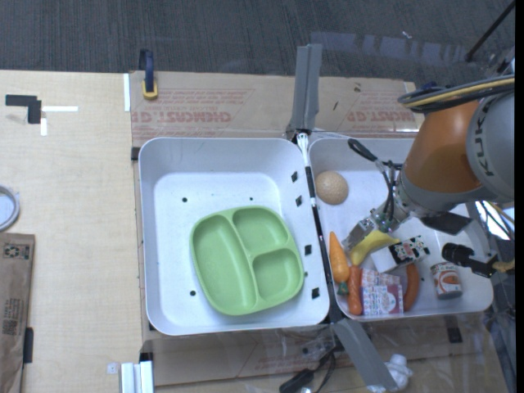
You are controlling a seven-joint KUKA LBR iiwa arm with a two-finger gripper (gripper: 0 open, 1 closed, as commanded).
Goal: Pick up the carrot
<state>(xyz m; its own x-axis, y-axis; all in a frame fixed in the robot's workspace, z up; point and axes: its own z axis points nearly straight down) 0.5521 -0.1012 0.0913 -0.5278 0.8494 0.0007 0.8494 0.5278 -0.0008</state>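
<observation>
Now low over right bin (475,305), gripper (370,229) just above banana (372,246); finger state cannot be told. Carrot (338,256) just left of gripper, lying against bin's left wall, untouched. Farther left, green divided plate (248,259) in left bin (155,219).

The arm (483,150) reads "KU"; the cardboard (214,105) print looks like "CHEMCST", inverted.

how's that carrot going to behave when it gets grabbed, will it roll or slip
The carrot looks like smooth moulded plastic, so probably stiff, light and a bit slippery between fingers. Its tapered round body would likely roll if nudged, though it lies against the right bin's wall with the banana close by, which may check it. The tool is over the banana.
</observation>
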